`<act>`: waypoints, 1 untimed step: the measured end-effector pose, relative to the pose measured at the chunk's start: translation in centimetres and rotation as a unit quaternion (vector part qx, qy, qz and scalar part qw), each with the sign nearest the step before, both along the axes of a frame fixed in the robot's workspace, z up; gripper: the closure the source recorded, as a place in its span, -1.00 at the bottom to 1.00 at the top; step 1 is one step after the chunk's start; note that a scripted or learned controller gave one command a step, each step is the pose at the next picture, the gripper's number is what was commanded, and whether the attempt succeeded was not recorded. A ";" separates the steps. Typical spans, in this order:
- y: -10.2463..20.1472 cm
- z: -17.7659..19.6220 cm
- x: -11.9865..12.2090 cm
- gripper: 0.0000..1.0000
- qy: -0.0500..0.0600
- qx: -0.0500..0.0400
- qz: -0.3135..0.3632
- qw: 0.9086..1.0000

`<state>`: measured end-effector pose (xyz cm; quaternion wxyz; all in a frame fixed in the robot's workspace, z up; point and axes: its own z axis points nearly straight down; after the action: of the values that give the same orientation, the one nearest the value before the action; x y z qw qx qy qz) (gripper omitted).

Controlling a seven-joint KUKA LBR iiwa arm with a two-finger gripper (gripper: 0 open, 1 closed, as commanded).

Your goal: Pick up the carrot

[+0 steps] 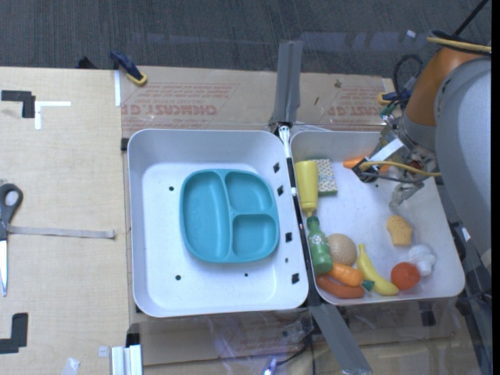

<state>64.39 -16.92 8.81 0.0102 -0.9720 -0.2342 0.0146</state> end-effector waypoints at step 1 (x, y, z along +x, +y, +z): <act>0.0 0.0 0.1 -1.00 0.001 0.005 -0.070 0.998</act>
<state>64.45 -16.94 8.81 0.0163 -0.9860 -0.1656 0.0134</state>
